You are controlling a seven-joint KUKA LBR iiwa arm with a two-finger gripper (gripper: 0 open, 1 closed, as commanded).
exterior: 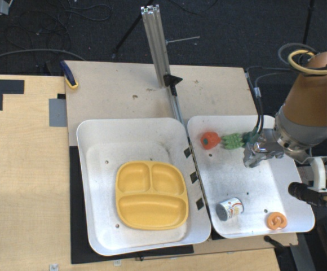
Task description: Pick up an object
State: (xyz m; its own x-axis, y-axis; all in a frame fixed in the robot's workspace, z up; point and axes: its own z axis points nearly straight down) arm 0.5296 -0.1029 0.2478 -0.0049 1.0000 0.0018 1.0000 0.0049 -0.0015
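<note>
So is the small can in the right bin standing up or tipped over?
Tipped over. The can lies on its side on the right bin floor, its round end facing the camera's left, label along its length.

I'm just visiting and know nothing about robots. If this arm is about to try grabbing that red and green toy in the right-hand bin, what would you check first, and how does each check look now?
1. Red and green toy vegetable lies inside the right white bin: ok.
2. Tool is close to the toy, just to its right: ok.
3. Tool fingers open enough to take it: cannot tell.
4. Toy free of neighbours; small silver can and orange ring lie apart near the bin's front: ok.
5. Toy already gripped: not ok, nothing shows between the fingers.
6. Yellow divided plastic plate sits in the left bin, out of the way: ok.
</note>
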